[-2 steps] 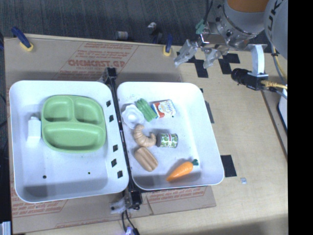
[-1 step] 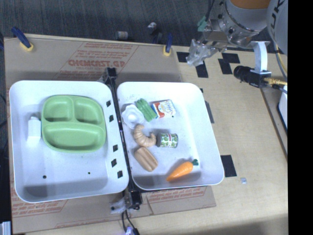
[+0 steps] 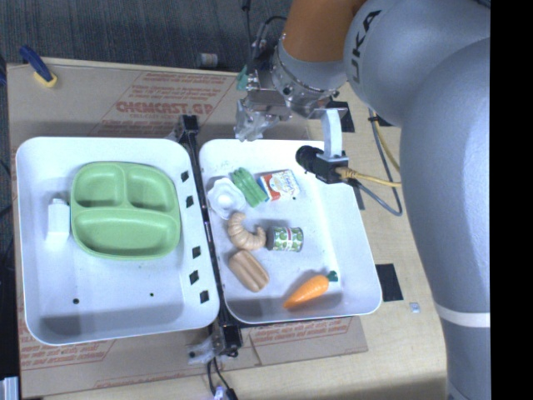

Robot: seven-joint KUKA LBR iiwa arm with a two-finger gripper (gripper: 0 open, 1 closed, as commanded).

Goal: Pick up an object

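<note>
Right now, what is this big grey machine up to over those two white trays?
A robot arm is reaching in with its gripper above the far edge of the right bin, holding nothing visible. That bin holds toy food: a carrot, a small can, a croissant and a carton. The left bin holds a green divided plate.

left bin (image 3: 33,307): green divided plate (image 3: 125,209), small white bottle (image 3: 57,223) | bench: blue clip (image 3: 37,65) top-left
</note>
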